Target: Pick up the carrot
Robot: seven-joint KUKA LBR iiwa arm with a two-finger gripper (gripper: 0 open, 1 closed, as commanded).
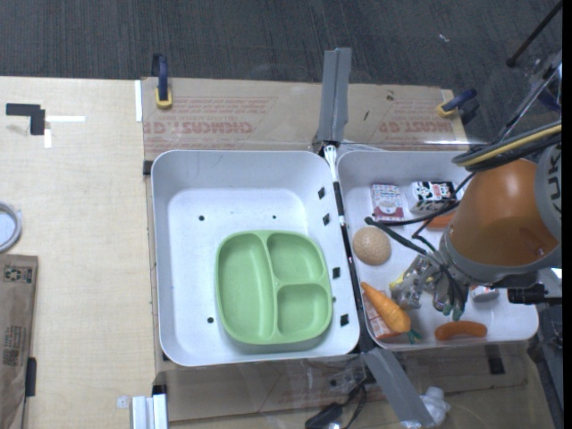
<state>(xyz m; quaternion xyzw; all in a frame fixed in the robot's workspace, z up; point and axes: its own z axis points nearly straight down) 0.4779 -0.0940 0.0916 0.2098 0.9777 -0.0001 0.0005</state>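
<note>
The carrot [385,307] is orange with a small green tip. It lies slantwise near the front left corner of the right bin [527,329], partly on a flat red and white packet [376,327]. My gripper [425,286] hangs low over the bin just right of the carrot and a little behind it, under the orange wrist band [500,213]. Nothing shows held in it. The arm hides the middle and right of this bin.
A tan egg-shaped thing [372,246] lies behind the carrot. Two small cartons [387,199] [432,192] sit at the bin's back. A flat orange-red piece [460,331] lies by the front wall. The left bin [179,239] holds a green divided plate [234,324].
</note>
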